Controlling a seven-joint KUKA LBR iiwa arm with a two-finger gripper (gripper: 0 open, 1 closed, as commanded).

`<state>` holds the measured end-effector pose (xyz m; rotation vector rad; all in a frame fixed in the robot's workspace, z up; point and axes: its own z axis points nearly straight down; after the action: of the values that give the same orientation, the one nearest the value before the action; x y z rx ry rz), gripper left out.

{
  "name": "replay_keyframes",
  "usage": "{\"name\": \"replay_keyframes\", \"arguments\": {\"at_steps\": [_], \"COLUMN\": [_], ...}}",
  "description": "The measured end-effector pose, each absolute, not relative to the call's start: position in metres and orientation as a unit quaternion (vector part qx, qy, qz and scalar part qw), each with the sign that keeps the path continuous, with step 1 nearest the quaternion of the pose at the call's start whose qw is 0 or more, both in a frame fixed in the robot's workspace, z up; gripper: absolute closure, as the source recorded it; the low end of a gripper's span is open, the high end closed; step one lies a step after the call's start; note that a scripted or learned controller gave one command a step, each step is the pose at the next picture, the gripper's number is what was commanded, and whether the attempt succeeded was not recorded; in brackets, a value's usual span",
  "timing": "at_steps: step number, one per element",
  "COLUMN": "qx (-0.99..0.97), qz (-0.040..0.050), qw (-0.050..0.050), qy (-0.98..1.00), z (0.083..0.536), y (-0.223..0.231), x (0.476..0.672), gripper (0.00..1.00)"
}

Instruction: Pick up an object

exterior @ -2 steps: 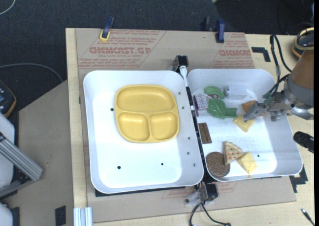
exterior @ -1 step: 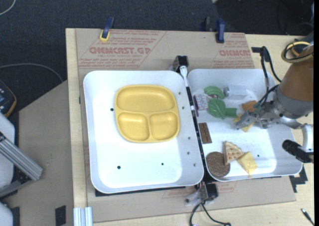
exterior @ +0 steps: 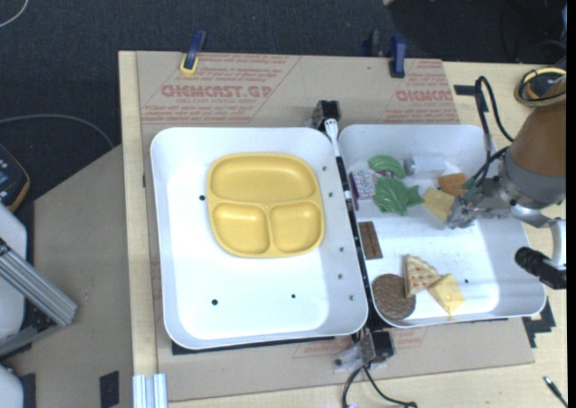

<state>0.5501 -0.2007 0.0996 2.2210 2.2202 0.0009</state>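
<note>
A robotics lab: clamps (exterior: 190, 54) pin a cardboard-topped bench (exterior: 270, 91), loose cables (exterior: 27, 1) cross dark carpet.

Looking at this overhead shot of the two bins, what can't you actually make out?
- Gripper in the right bin: fingers too small and blurred to read.
- Yellow item beside it: partly covered by the gripper.
- Arm: cut off by the right edge.
- Small purple packet by the divider: print too small to read.
</note>
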Motion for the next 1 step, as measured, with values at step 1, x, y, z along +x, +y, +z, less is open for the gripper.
{"name": "replay_keyframes", "arguments": {"at_steps": [1], "qx": [0.707], "qz": [0.0017], "qw": [0.004], "qy": [0.708], "z": [0.162], "y": [-0.1964], "x": [0.5559], "gripper": [1.0]}}
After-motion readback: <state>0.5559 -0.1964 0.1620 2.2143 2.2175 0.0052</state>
